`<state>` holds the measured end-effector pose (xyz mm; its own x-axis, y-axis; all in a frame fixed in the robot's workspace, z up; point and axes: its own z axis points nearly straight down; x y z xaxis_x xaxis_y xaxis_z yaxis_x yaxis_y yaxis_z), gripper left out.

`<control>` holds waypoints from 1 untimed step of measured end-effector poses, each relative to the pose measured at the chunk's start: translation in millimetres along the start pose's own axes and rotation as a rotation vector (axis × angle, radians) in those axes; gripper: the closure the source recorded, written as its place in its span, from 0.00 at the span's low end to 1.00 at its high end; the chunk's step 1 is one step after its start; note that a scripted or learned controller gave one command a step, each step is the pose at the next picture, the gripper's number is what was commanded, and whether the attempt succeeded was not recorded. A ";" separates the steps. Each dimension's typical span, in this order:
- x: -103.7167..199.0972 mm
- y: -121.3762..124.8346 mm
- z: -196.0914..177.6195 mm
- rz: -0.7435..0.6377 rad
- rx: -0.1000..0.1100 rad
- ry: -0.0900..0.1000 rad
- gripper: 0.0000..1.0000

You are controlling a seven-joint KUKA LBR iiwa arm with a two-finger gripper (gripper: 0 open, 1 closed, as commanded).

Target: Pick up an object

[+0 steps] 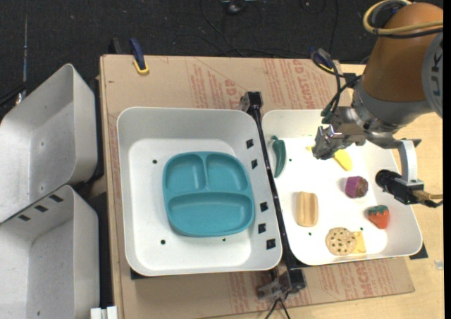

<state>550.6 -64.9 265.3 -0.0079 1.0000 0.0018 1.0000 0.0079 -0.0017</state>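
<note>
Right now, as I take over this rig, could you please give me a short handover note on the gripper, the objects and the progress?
Gripper: low over the upper part of the right bin, right beside the yellow piece; I cannot tell whether it grips anything.
Right bin items: purple object, red strawberry-like toy, bread-coloured piece, cookie, and a teal item by the left wall.
Left bin: holds a teal divided plate.
Done: nothing visibly lifted yet.
Left: secure one object, probably the yellow piece, and raise it.
</note>
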 end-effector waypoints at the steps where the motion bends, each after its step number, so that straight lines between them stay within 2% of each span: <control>1: 43.1 -17.4 17.3 0.001 0.001 0.000 1.00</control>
<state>532.8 -21.9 248.1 -0.0068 1.0000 0.0016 1.0000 0.0068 -0.0026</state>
